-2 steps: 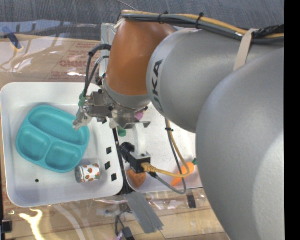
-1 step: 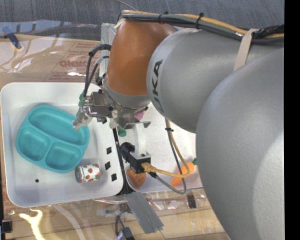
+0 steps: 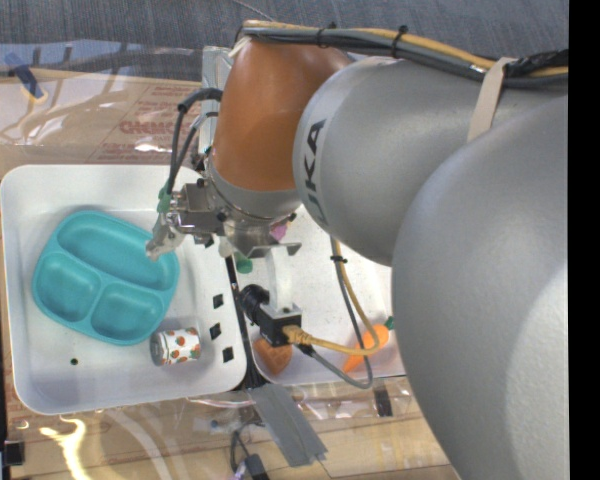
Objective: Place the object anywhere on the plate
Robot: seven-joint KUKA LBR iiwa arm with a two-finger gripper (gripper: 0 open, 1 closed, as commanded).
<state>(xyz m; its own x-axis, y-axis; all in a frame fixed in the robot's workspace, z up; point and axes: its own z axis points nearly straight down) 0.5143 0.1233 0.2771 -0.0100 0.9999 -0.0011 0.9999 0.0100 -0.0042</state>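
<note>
The desk carries two white bins. In the left one a teal plate lies near its left edge. My end effector hangs over the plate's right rim; its opening I cannot tell. A small can lies below it, near the bin's front edge.

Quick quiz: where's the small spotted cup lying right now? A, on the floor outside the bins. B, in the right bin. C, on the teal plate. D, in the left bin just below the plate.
D: the spotted cup lies on its side on the left bin's floor, just below the teal plate.
</note>
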